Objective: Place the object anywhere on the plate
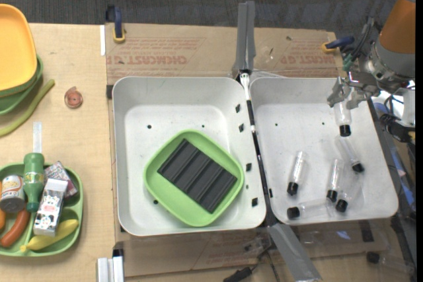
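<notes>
A green plate [156, 167] with a dark ridged insert lies in the left bin [132, 102]. Several clear tubes with black caps lie in the right bin [277, 109], among them one tube [295, 172] in the middle, one [334, 178] to its right and one [301, 211] near the front wall. My gripper [347, 97] hangs over the right bin's far right corner. It is shut on the upper end of another clear tube [344, 119], which points down with its black cap lowest.
A cardboard sheet [172, 53] lies behind the bins. On the bench at the left stand a green tray of toy food [39, 208], a stack of yellow and green dishes [13, 56] and a small pink ring [73, 98]. Cables run along the right bin's right side.
</notes>
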`<state>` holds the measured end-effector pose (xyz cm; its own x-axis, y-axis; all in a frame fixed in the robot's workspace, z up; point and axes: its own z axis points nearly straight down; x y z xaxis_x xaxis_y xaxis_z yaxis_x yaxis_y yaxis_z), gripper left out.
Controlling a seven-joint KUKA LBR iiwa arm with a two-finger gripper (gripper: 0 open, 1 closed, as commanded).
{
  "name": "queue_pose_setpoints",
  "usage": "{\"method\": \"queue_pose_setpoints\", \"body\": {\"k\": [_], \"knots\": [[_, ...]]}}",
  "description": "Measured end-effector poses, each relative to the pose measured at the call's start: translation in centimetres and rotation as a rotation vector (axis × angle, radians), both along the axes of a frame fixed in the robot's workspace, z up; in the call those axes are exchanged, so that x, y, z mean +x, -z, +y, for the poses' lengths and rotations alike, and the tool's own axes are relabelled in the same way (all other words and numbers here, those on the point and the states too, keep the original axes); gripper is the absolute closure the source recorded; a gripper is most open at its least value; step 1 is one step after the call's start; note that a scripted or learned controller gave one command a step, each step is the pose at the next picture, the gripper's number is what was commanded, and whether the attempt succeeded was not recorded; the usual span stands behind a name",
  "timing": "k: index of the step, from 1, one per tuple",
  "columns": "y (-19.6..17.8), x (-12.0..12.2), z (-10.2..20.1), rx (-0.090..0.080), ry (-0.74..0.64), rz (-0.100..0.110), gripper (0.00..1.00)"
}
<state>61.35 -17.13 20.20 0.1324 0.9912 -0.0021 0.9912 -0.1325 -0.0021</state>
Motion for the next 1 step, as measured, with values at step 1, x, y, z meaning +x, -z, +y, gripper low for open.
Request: {"method": "queue_pose_setpoints", "body": {"k": [1], "knots": [[-0.01,0.0,-0.01,0.0,0.0,0.0,0.0]]}}
